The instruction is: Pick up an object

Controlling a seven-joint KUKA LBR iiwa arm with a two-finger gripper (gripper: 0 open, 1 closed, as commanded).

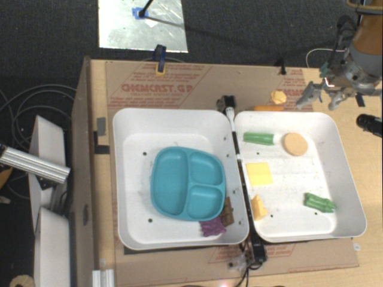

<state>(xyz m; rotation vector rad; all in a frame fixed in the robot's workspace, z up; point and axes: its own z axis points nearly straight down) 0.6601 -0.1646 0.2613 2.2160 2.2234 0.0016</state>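
Below and left of the spread-fingered hand point(321, 95), a tan disc point(295, 143), well apart.

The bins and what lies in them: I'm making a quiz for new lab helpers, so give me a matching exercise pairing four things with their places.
Things:
1. blue plate
2. round tan cookie
3. yellow square
4. purple piece

Places:
A. right bin, far part, beside a green piece
B. left bin, near edge, just below the plate
C. left bin, in the middle
D. right bin, near the wall shared with the left bin

Pairs: 1-C, 2-A, 3-D, 4-B
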